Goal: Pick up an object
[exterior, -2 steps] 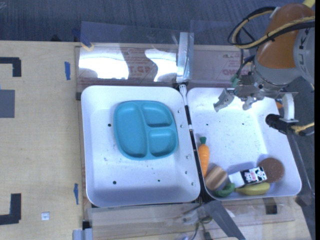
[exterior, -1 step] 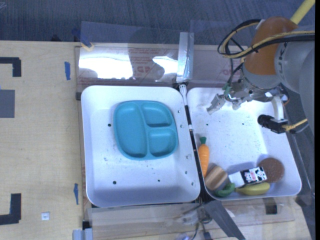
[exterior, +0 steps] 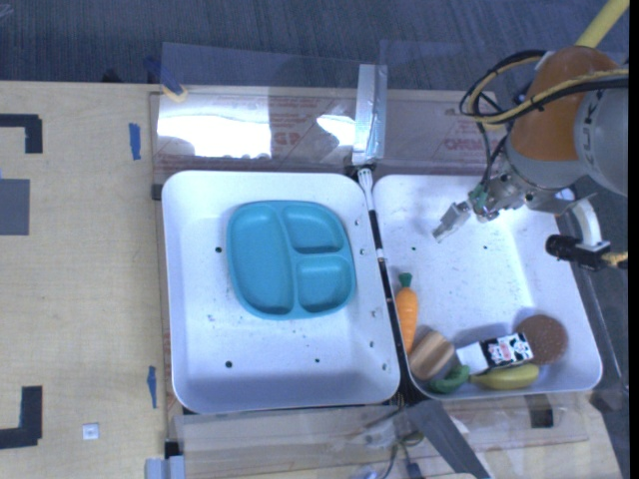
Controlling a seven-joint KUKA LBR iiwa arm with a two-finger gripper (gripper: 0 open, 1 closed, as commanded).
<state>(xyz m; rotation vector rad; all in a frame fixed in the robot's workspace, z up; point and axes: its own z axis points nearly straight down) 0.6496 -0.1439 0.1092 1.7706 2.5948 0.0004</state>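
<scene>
My gripper (exterior: 451,221) hangs over the upper middle of the right bin (exterior: 469,277), pointing down and to the left, with nothing seen in it. Well below it, the objects crowd the bin's lower edge. An orange carrot (exterior: 406,312) lies against the left wall. A tan round bun (exterior: 429,352) sits under it with a green item (exterior: 452,377) beside. Further right are a black-and-white box (exterior: 506,350), a yellow banana (exterior: 505,376) and a brown round disc (exterior: 542,337).
The left bin (exterior: 190,317) holds a blue divided plate (exterior: 292,257). A ridge (exterior: 377,257) separates the two bins. The arm's orange band (exterior: 559,98) and cables stand over the right bin's upper right corner.
</scene>
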